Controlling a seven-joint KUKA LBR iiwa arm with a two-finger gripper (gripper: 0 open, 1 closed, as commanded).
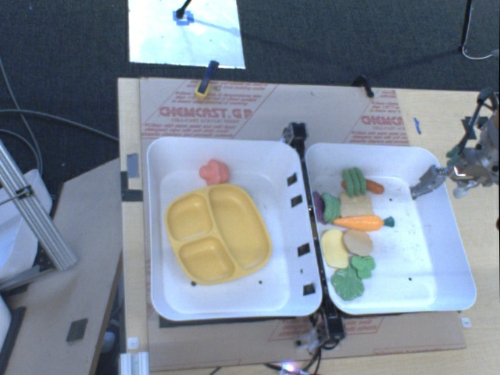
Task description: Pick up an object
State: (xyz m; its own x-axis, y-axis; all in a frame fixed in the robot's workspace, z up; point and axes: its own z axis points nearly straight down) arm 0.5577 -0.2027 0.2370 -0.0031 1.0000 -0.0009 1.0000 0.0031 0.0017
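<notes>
My end effector (pixel 437 180): over the right bin's (pixel 449 287) far right rim; grip state, I cannot tell. One carrot (pixel 359 223): mid-bin, long axis left-right, green tip pointing right. Left bin (pixel 156 287): one yellow divided plate (pixel 217 233), one pink piece (pixel 213 171).

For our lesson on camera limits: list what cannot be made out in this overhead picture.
- gripper: small and blurred at the right bin; its grip state is unreadable.
- arm: cut off by the right edge.
- purple item: partly hidden by the bin wall.
</notes>
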